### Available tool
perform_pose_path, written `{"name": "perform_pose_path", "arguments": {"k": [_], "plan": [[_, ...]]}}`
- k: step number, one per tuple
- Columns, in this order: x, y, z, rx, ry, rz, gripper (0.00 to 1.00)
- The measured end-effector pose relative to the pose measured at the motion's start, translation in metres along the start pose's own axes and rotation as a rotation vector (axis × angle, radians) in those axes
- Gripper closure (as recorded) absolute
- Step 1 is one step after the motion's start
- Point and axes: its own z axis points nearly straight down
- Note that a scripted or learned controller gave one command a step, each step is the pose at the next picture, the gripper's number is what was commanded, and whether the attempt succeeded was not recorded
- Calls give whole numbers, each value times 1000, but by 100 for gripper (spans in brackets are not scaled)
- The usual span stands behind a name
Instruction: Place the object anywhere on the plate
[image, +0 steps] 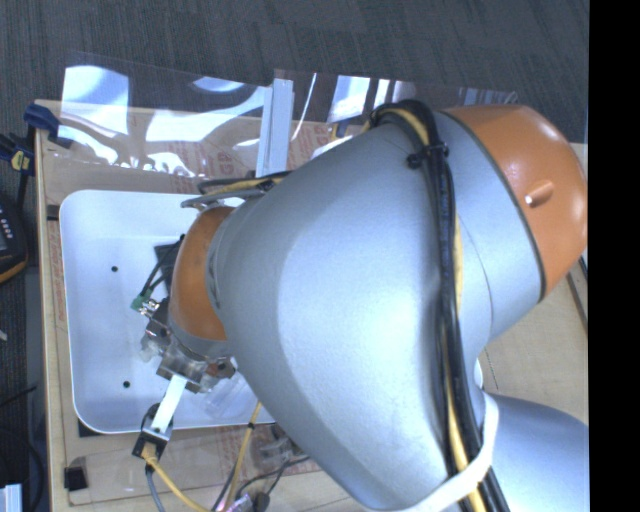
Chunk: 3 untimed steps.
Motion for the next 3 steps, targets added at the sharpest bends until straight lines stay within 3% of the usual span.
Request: {"name": "perform_pose_path", "arguments": {"k": [1, 2, 3], "plan": [[-24, 68, -95, -4, 2, -366, 0], [39, -4, 6, -2, 2, -154, 0], [-1, 38, -116, -3, 3, -159, 0]]}}
